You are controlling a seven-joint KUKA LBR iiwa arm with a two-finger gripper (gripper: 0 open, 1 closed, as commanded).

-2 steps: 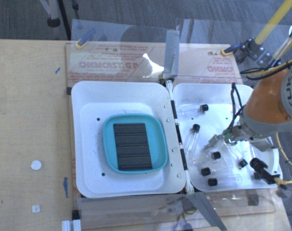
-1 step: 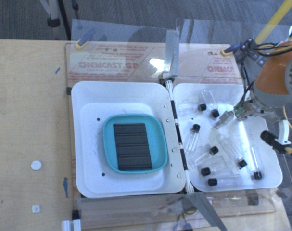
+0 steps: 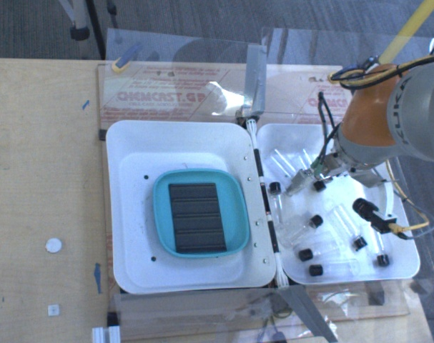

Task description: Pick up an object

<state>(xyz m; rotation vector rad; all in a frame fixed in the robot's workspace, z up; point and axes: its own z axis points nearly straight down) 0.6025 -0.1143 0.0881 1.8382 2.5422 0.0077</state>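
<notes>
Several clear vials with black caps lie scattered in the right bin [image 3: 410,263]. One cap [image 3: 274,188] is by the bin's left wall, another [image 3: 315,221] near the middle, and a third [image 3: 315,269] at the front. My gripper [image 3: 300,182] reaches down into the upper left part of this bin, under the orange-banded wrist [image 3: 370,120]. Its tip is low among the vials [image 3: 282,163], close to a black cap [image 3: 319,185]. I see nothing clearly held.
The left bin [image 3: 131,148] holds a teal tray [image 3: 163,213] with a dark ribbed insert [image 3: 196,218]. A raised divider [image 3: 263,199] separates the bins. A clear plastic sheet [image 3: 174,91] lies behind them. The wooden bench [image 3: 38,156] extends left.
</notes>
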